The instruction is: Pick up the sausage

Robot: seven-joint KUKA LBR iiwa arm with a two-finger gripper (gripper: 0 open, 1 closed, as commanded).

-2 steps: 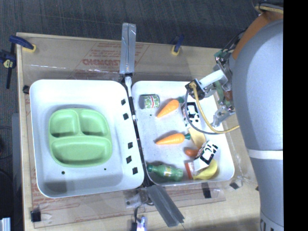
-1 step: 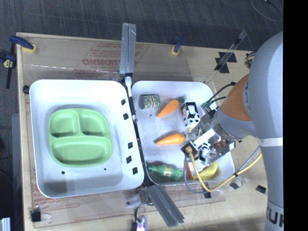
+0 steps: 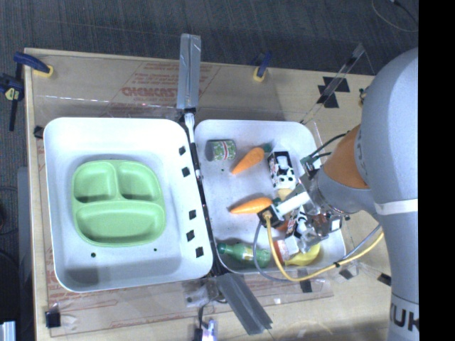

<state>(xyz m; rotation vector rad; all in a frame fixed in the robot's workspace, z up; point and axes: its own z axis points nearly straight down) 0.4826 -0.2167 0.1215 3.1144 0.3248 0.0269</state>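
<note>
The jaws point(image 3: 295, 227) sit low in the right bin point(image 3: 213, 183), among clutter near its front right corner; whether they are parted or grip anything cannot be told. The sausage point(image 3: 290, 225) may be the small reddish-brown piece beside them, above a banana point(image 3: 306, 256), right of a carrot point(image 3: 249, 205).

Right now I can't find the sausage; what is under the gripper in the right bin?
Under the gripper show a red-and-white item, a banana and the end of a green bottle. Whatever lies directly beneath it is covered, so no sausage can be confirmed.
</note>
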